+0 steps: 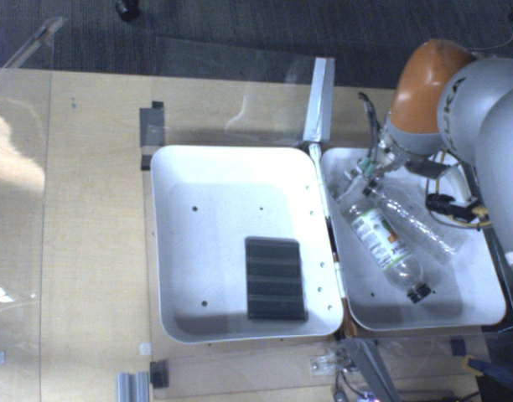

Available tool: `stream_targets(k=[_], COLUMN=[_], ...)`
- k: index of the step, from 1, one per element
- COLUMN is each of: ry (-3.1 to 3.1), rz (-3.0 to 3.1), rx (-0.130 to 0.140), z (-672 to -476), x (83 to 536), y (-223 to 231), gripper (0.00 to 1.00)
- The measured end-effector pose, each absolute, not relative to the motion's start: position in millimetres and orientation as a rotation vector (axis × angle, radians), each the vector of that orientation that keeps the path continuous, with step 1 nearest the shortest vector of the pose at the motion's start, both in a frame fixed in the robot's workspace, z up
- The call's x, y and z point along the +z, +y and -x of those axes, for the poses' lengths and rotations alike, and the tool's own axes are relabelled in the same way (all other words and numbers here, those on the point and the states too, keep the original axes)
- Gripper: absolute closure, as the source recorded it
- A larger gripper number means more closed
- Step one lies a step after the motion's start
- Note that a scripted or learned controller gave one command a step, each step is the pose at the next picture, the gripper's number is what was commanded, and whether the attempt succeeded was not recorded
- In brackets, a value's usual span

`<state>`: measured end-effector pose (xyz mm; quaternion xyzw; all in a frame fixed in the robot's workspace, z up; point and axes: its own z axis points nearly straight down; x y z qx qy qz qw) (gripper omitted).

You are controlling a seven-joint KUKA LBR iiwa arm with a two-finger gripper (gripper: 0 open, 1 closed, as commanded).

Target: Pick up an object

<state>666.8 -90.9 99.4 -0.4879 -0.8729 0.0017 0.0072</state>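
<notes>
Left bin (181, 224): black ridged block (275, 279).
Right bin (483, 304): clear plastic bottle (386, 245).
Tool (367, 178): upper right, perhaps touching the bottle; grip unclear.

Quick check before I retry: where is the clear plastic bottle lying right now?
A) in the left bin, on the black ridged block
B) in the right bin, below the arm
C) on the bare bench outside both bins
B: the clear bottle lies slantwise in the right bin, while the black block sits alone in the left bin.
</notes>
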Motion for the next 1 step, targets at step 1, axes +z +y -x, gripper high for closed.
stream_targets(k=[1], ry=[-2.777], rz=[1.485], rx=[-0.007], z=[-586.1], x=[109.9], y=[-108.8], gripper=[0.0])
